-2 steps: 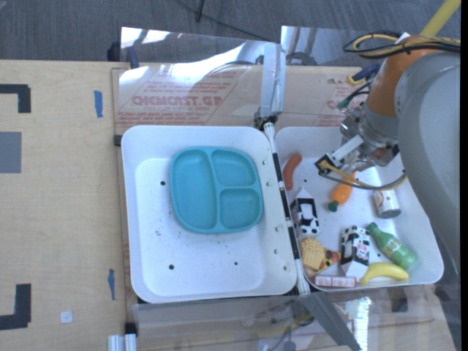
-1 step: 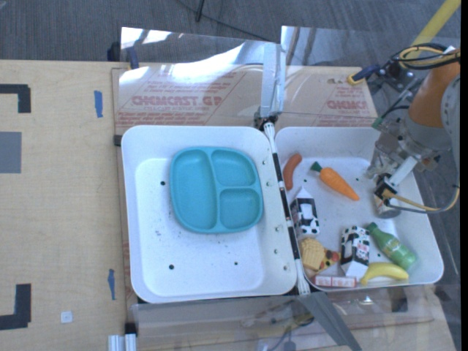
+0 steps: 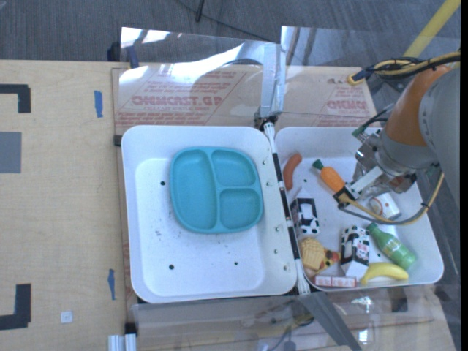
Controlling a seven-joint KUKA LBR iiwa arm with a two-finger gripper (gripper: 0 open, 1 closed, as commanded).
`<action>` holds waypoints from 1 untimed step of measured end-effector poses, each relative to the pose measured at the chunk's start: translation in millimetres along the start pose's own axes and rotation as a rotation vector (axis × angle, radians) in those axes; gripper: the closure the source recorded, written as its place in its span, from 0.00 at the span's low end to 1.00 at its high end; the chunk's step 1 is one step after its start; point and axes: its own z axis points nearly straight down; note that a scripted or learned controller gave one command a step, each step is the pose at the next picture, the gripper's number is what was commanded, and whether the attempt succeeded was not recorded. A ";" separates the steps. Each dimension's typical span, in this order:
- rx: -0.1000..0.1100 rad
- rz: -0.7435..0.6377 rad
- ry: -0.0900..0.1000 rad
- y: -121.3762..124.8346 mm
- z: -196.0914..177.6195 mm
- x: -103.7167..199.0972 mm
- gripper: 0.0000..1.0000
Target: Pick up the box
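Two black-and-white boxes lie in the right bin (image 3: 433, 229), and either could be the one the task means. The left box (image 3: 306, 216) sits against the bin's left wall, its long axis running near to far with a slight lean to the right at the near end. The right box (image 3: 356, 245) lies toward the near middle of the bin, its long axis also roughly near to far. It is just left of a green bottle (image 3: 392, 246) and just far of a banana (image 3: 385, 273). Between the two boxes, on the near side, is a yellow waffle (image 3: 313, 252), and a flat red-and-white carton (image 3: 333, 281) lies along the near wall.

Toward the far left of the bin are a sausage (image 3: 292, 168) and, to its right, a carrot (image 3: 330, 178). The gripper (image 3: 373, 189) hangs over the right half of the bin, just far of a white cup (image 3: 385, 207), apart from both boxes. Whether it is spread or pressed together cannot be told, and nothing is seen in its grasp.

The left bin (image 3: 146, 258) holds a teal plate (image 3: 217, 190) with three compartments.
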 end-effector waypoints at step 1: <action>0.000 0.085 0.001 44.9 0.7 -39.3 1.00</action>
